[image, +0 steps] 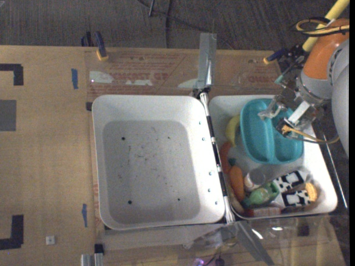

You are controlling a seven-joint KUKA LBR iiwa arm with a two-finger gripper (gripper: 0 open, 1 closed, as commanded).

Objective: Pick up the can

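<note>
right bin (327, 201): can (260, 176) blurry, axis unclear.

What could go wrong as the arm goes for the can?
1. The claw sits over the blue tray, so it may likely grab or knock that instead.
2. The right bin is crowded; the carrot, green bottle and cow-print carton lie packed together, so neighbours could get pushed or pinched.

The arm (338, 71) is pale grey and rounded with a fat orange band (327, 51) above the wrist, up by the right bin (327, 173). Yellow and black cables (310, 25) loop next to that band. The gripper (285, 115) is silvery metal with clear-looking bits.
</note>
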